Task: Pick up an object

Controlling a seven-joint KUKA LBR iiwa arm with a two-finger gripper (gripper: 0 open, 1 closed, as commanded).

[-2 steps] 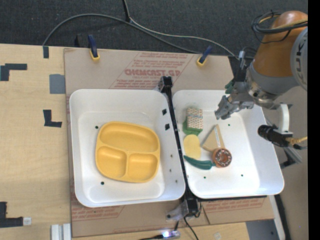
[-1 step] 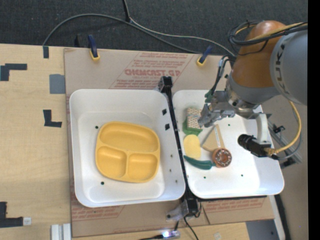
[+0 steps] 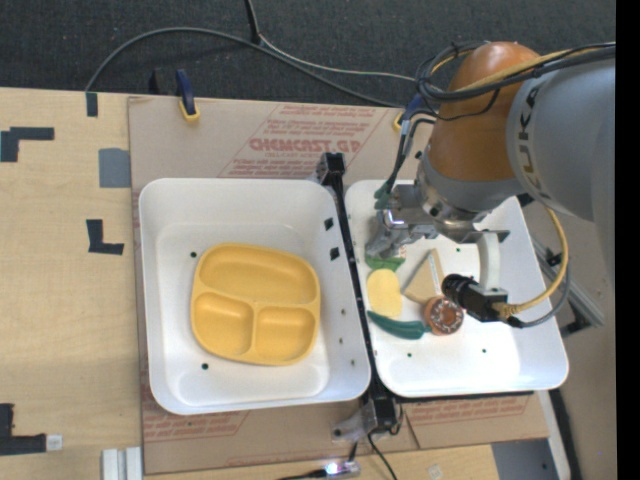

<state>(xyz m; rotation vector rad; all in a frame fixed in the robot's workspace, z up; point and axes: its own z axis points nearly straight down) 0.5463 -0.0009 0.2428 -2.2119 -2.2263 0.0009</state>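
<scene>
My gripper [image 3: 386, 240] is low over the left side of the right bin [image 3: 520, 368], close to the wall between the bins. Just under it lies a small green piece [image 3: 384, 263], and below that a pale yellow rounded object [image 3: 383, 293]. A dark green curved strip [image 3: 397, 326] lies along the yellow object's lower edge. A tan wedge [image 3: 424, 279] sits to the right of the yellow object, and a brown round piece [image 3: 442, 316] lies below the wedge. The arm hides the back of this bin.
The left bin [image 3: 165, 268] holds a yellow divided plate [image 3: 256, 302] in its middle. Both bins stand on a cardboard sheet [image 3: 290, 138] on the wooden bench. Cables run across the dark floor behind.
</scene>
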